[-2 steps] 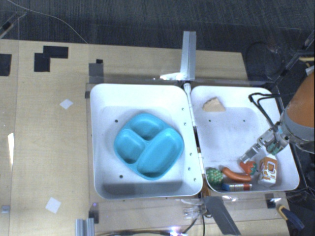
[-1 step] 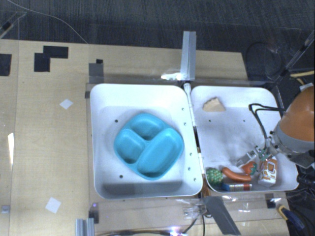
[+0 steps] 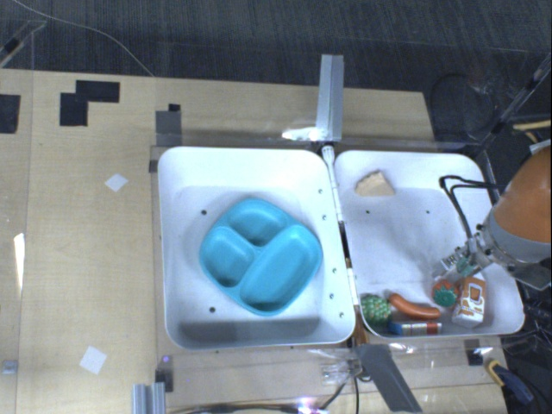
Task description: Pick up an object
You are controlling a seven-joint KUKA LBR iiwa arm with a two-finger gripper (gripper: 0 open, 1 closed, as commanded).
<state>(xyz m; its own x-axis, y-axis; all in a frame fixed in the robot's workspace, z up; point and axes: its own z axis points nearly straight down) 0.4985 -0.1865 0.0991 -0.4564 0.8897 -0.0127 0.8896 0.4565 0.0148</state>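
The grey arm with the orange band reaches in from the right and puts its two-finger gripper low over the lower right corner of the right white bin. The gripper hangs right above a cluster of small things: a teal round piece, an orange-and-white carton, an orange sausage-shaped toy, a green bumpy toy and a blue-red marker-like stick. Nothing looks lifted, so the pick seems not yet done; grasp and lift remain. Claw state: cannot tell, too small and cluttered. Which item is targeted is unclear, likely the teal piece or carton. A tan wedge lies well apart at the bin's top. The left white bin holds a blue three-compartment plastic tray. The arm's upper part is cut off at the frame's edge.
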